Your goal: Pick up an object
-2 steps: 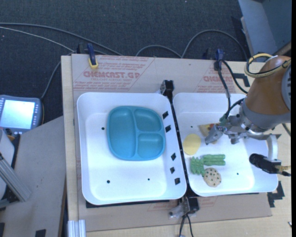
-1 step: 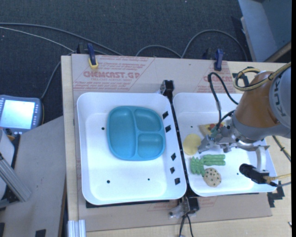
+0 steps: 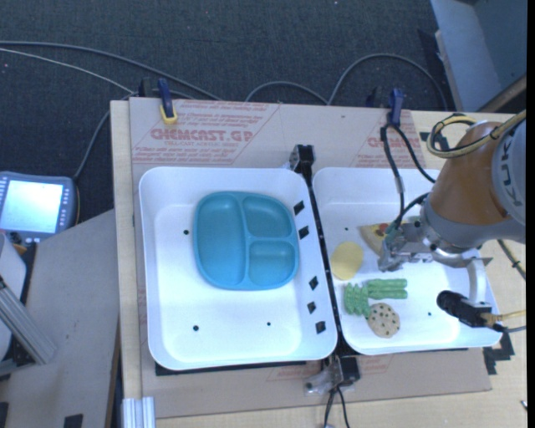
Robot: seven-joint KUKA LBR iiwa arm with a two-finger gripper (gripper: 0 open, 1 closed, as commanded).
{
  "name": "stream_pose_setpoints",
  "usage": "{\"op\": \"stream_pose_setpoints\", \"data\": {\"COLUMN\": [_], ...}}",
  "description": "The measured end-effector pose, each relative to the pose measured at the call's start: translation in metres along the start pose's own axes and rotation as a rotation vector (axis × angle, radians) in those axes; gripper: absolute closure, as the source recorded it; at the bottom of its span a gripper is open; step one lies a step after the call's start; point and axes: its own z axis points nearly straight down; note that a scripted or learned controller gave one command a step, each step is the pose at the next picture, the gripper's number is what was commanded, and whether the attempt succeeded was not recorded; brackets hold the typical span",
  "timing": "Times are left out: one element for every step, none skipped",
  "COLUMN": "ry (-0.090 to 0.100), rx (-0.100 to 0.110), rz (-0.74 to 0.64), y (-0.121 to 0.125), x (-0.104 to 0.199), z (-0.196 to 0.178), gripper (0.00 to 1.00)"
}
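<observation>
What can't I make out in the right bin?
Camera view: the yellowish wedge-shaped piece is partly covered by the gripper, so its outline is unclear.
Camera view: the right white bin's right-hand floor is hidden under the grey-and-orange arm.
Camera view: the speckled round cookie's markings are too small.

dark carpet floor | loose grey cables up top | brown printed board under blue clamps | lit screen far left

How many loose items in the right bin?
4: yellow round lump leftmost, green knobbly toy below it, speckled tan cookie lowest, yellow wedge beside the gripper. The arm may hide more.
</observation>
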Motion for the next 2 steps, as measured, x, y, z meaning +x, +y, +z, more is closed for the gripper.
{"op": "stream_pose_setpoints", "data": {"ry": [-0.003,-0.003], "rx": [-0.006,-0.007], "rz": [-0.002,-0.002], "y": [0.006,0.007], "x": [-0.002,-0.002], "z": [-0.063,-0.108], "gripper": [1.0,1.0]}}
